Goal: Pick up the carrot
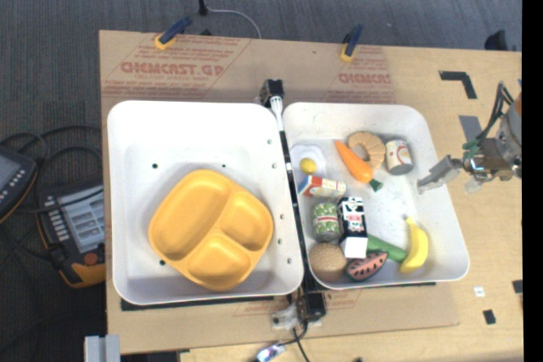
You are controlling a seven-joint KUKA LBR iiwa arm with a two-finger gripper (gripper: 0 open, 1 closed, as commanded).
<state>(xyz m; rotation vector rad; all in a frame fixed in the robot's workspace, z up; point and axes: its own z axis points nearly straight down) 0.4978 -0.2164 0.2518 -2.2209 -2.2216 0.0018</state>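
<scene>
Orange carrot in the right-hand bin, gripper off to its right.

The tapered orange toy carrot (355, 161) lies in the shallow white right bin (441, 191), touching a tan bagel ring (367, 147); the grey two-finger gripper (434, 175) hovers at the bin's right rim, fingers spread, holding nothing.

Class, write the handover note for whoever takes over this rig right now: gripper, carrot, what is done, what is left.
Gripper: at the right bin's right rim, holding nothing; finger state unclear.
Carrot: in the right bin's upper middle, lying slantwise, touching the bagel.
Yellow divided plate: in the left bin.
Done: nothing; carrot not yet grasped.
Left: move the gripper left over the carrot, descend, close, lift.
</scene>
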